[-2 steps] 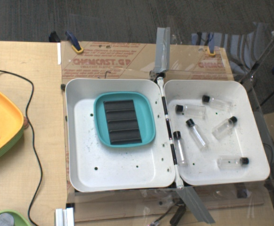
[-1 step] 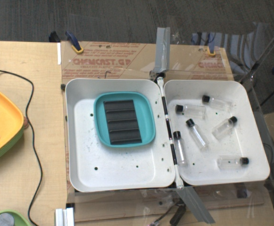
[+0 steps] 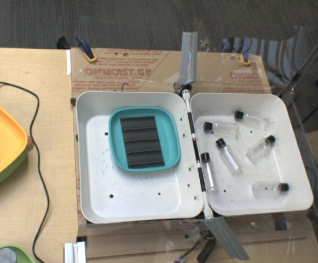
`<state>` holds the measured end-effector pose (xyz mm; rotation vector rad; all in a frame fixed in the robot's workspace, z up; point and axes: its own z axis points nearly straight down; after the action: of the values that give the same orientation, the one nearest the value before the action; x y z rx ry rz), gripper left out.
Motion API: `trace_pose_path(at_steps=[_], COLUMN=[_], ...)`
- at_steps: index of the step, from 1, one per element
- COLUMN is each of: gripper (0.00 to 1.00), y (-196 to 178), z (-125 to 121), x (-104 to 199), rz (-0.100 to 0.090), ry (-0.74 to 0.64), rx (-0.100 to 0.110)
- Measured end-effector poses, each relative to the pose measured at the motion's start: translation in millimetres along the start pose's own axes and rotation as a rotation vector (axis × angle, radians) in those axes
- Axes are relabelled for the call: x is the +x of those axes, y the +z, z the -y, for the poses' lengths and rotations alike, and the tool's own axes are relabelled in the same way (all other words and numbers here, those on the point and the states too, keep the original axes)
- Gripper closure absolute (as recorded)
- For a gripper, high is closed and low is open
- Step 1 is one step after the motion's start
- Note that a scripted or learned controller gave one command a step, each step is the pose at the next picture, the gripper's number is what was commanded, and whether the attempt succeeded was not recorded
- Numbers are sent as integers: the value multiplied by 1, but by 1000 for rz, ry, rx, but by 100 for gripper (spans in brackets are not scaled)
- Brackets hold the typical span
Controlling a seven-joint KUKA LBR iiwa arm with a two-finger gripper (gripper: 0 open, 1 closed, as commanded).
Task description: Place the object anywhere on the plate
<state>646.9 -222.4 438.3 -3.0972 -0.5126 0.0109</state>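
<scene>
A teal plate (image 3: 171, 141) with a dark ribbed insert lies in the left white bin (image 3: 93, 163), toward its back. In the right white bin (image 3: 290, 147) lie several clear plastic tubes with black caps: one near the back (image 3: 250, 118), one at the back left (image 3: 219, 127), one in the middle (image 3: 226, 154), one tilted at the right (image 3: 260, 147), one at the front right (image 3: 269, 188), and one along the left wall (image 3: 207, 170).
Yellow and green dishes (image 3: 0, 147) sit on the wooden table at far left, with a black cable (image 3: 38, 163) running past them. Cardboard (image 3: 126, 70) lies behind the bins. A grey metal post (image 3: 189, 59) rises between the bins at the back.
</scene>
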Motion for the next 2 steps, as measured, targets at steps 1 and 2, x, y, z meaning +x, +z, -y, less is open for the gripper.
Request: trace_pose_path(at_steps=[1, 2], gripper=[0, 0], y=[0, -1], z=[0, -2], x=[-1, 7], rz=[-1, -3], ry=[120, 123], rx=[0, -1])
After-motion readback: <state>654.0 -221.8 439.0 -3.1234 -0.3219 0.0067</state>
